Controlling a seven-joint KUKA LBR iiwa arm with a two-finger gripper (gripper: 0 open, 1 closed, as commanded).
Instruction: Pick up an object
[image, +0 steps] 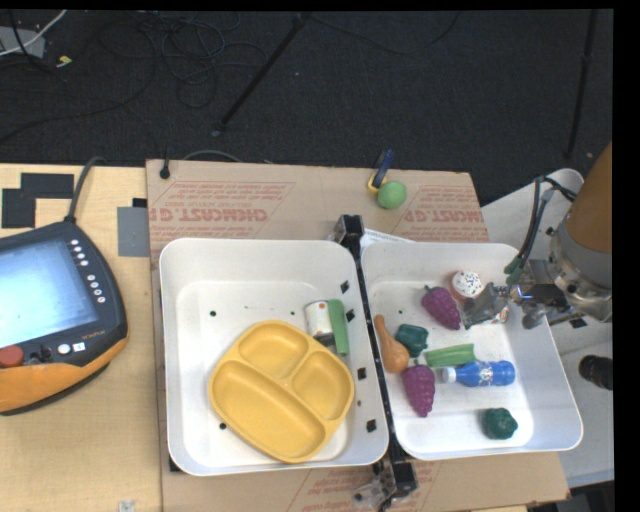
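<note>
1. Approach step judged: gripper (487, 304) is poised over the right bin (565, 420); claw state cannot be told.
2. Nothing is held; purple grapes (440, 306) lie just beside.
3. Descent onto them is called for next.

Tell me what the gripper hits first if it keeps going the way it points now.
The gripper reaches in from the right, pointing left over the right bin. The white speckled ball and the purple grape bunch lie just ahead; probably the grapes first, though height above them is unclear.
</note>
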